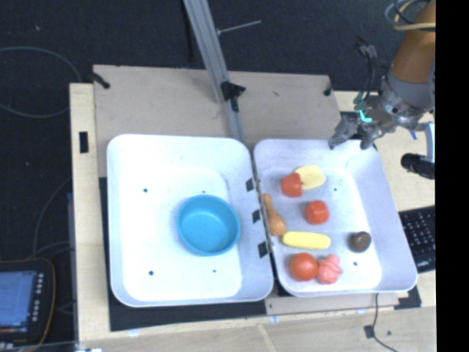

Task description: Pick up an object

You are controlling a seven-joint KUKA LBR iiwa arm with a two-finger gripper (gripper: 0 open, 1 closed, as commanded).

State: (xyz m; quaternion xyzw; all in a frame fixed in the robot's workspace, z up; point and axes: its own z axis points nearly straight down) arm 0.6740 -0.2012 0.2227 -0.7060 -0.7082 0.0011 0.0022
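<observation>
We are hovering our claw (354,136) above the far right corner of the right-hand shallow white bin (370,189), carried by the grey arm with the orange band (412,64) reaching in from the right. Its two dark prongs appear to be standing apart with nothing between them, so we are reading it as spread and carrying nothing.

The candidates for picking are all lying in that right bin, well apart from the claw. A pale yellow block (311,176) is touching a small red round fruit (291,185) near the middle; another red ball (316,212) is sitting just below them. A tan, carrot-like piece (273,217) is leaning along the left wall, probably because it rolled there. Nearer the front edge we are seeing a yellow banana-shaped piece (306,240), a dark brown round item (359,241), and a larger red tomato-like ball (303,267) pressed against a pink knobbly item (330,269).

The left white bin (132,167) is holding a blue plastic bowl (208,224), seemingly parked out of the way. Both bins are resting on the pale wooden desk (161,97).

We are judging the pick as not yet begun; isolated pieces look easier than the touching pairs.
</observation>
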